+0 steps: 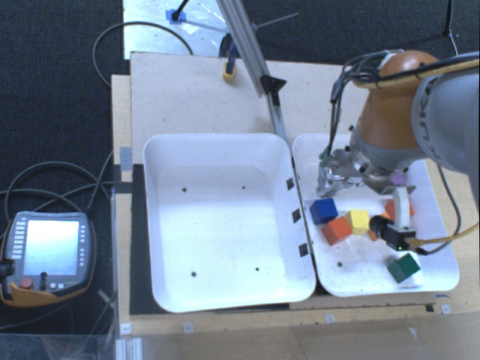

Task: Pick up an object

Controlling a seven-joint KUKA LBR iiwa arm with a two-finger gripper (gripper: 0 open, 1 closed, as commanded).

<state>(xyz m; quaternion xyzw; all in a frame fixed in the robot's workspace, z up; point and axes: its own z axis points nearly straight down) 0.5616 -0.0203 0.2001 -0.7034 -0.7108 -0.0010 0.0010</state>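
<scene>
My gripper hangs over the back left part of the right bin, under the orange wrist band. Just in front of it lies a blue cube. An orange cube and a yellow cube sit side by side a little nearer the front. A green cube rests close to the bin's front right corner. Another orange piece and a purple piece are partly hidden by the wrist. I see nothing held in the gripper.
The left bin adjoins the right one along a shared wall. A slanted metal pole crosses the bench behind the bins. A teach pendant lies on the floor at the left.
</scene>
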